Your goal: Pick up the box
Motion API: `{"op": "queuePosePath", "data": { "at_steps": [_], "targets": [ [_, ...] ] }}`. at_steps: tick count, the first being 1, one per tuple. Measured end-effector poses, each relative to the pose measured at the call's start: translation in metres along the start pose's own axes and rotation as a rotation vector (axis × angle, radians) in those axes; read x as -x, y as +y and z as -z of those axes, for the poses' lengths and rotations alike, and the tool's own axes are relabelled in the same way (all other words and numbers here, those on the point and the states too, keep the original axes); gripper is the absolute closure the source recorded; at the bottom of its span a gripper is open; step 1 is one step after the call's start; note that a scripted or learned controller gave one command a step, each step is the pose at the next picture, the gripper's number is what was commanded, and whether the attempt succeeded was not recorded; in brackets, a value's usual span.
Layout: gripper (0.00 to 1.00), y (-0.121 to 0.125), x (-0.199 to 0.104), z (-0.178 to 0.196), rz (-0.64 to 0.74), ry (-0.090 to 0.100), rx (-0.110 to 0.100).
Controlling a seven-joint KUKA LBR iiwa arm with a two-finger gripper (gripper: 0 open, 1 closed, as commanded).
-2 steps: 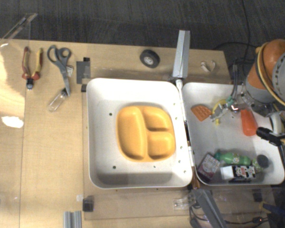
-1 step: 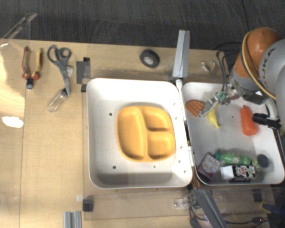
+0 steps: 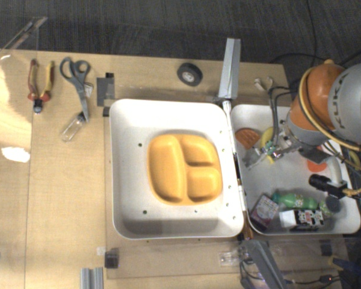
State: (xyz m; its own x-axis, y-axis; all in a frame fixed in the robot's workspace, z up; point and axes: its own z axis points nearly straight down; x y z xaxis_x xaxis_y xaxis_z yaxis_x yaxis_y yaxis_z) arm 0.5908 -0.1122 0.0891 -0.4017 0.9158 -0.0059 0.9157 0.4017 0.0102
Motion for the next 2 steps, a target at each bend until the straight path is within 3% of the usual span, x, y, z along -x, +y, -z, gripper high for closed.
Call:
{"op": "queuePosePath", "data": {
  "at_steps": [1,2],
  "targets": [
    [0.00,0.0323,0.0073,-0.0013,-0.206,0.000,-0.002],
    [0.00,0.0323,0.0073,-0.0013,-0.206,0.000,-0.002]
  ]
}}
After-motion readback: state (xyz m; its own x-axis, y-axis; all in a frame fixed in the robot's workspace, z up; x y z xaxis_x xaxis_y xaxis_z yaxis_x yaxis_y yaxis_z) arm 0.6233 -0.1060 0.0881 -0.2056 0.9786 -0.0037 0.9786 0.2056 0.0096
